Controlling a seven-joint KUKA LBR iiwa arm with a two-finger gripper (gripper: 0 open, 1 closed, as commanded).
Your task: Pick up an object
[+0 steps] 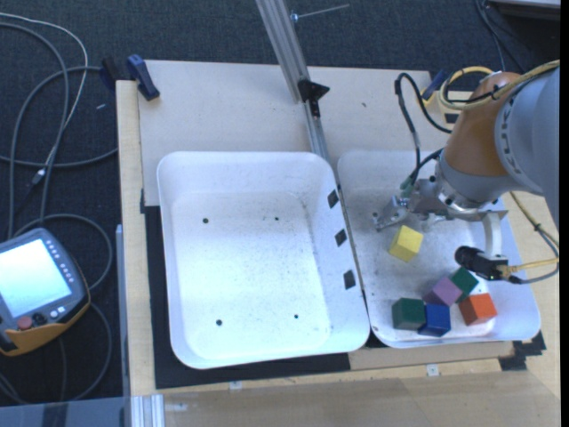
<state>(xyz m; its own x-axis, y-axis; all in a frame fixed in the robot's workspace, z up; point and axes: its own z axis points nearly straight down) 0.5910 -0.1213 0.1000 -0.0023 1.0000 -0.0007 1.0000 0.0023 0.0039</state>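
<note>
- Metal end effector is seen over the glossy right bin; its state cannot be told.
- A matte yellow cube lies at its 6 o'clock.

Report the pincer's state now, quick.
Pincer: cannot be told; it sits just above the yellow block in the right bin, nothing visibly held.
</note>
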